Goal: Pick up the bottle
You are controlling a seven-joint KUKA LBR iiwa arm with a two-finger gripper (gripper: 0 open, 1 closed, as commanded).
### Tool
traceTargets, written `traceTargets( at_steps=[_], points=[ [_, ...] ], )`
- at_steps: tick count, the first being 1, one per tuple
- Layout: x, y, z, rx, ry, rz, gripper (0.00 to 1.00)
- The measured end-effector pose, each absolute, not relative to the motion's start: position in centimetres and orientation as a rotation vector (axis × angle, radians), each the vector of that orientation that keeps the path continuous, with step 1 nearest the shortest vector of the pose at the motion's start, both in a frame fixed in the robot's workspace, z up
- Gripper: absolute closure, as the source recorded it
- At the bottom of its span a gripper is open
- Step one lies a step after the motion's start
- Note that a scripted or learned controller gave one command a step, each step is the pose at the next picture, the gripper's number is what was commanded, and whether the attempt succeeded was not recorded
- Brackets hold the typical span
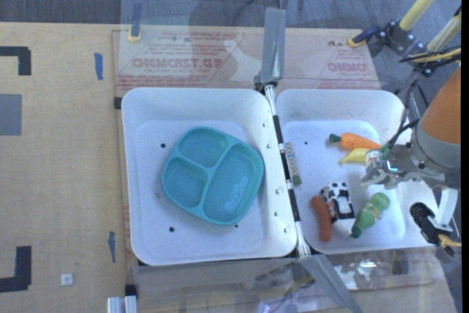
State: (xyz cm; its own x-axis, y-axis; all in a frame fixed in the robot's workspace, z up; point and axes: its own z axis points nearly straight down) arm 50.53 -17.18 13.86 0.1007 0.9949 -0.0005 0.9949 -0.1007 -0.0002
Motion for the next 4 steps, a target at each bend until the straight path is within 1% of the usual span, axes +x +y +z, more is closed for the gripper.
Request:
traceTargets(
  at_steps=[1,2,3,4],
  points=[
    [50.5,-17.2,13.9,2.33,2.107,-0.001,0.0],
    [48.5,-20.7,9.3,2.404,2.025,0.003,0.0],
    [48.4,-20.9,10.2,2.406,2.022,0.002,1.0],
    [48.4,-20.9,10.2,2.406,2.022,0.002,0.0]
  ],
)
